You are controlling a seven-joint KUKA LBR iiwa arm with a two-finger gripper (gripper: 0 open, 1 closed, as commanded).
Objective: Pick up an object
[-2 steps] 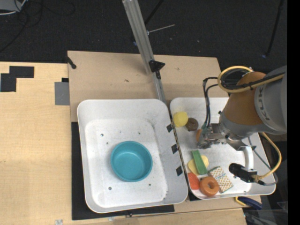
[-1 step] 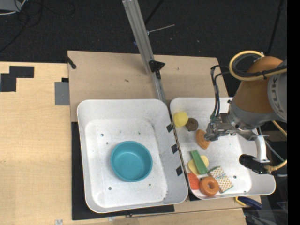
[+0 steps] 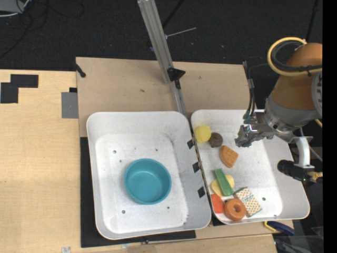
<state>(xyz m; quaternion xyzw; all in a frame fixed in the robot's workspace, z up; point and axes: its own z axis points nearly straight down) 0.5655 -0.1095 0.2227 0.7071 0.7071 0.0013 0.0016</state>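
An orange wedge-shaped toy (image 3: 228, 156), perhaps a slice of bread or cheese, lies on the floor of the right-hand bin (image 3: 279, 165), the loose item nearest the gripper (image 3: 245, 136) and the likeliest candidate for the pick. The gripper hangs just to the right of and slightly beyond the wedge, low over the bin, with nothing visible between its fingers; whether they are spread or closed cannot be told from this angle.

To the left of the wedge, a small brown ball (image 3: 216, 139) sits touching a yellow ball (image 3: 202, 134) close to the bin's left wall. At the near end of the same bin a cluster is packed together: a green stick (image 3: 223, 182) lying across a pale yellow piece (image 3: 215, 187), an orange ring like a doughnut (image 3: 235, 209), a red piece (image 3: 218, 203) beside it, and a checkered waffle-like square (image 3: 248, 201).

The left-hand bin (image 3: 105, 136) holds a teal bowl (image 3: 148, 180), well apart from the arm (image 3: 295, 91), which reaches in from the right with its orange band above the wrist. A metal rail (image 3: 158, 36) slants down from the far side towards the gap between the bins.

The work appears to be at the approach stage, with no object yet lifted. The next move would call for shifting the gripper left and nearer until it stands over the wedge, then descending with the fingers astride it. The wedge sits clear of its neighbours, which should make it easier than the crowded near pile.
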